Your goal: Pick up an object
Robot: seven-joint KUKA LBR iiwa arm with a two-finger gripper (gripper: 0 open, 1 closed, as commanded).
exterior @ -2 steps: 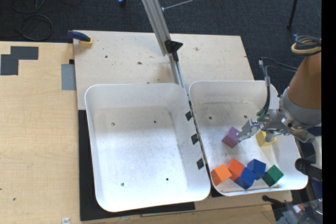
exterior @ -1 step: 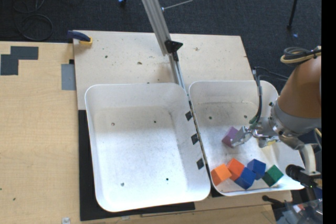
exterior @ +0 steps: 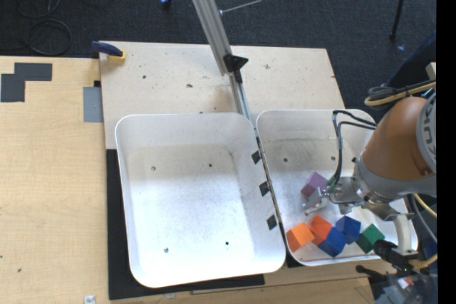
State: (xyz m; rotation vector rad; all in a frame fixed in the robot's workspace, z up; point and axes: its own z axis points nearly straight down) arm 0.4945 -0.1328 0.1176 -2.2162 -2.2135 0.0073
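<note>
**Blocks in the right bin**

Small coloured blocks, loose, gathered toward the near end of the right bin [exterior: 299,126].
- Purple block [exterior: 313,185]: farthest of the group, tilted, apart from the others.
- Two orange blocks [exterior: 300,236] [exterior: 320,227]: side by side, touching.
- Two blue blocks [exterior: 333,243] [exterior: 348,227]: just right of the orange pair.
- Green block [exterior: 370,237]: rightmost, near the bin's near right corner.

arm [exterior: 402,146] cut by right edge | tool [exterior: 322,197] fingers too small to tell | green block [exterior: 370,237] partly hidden
</note>
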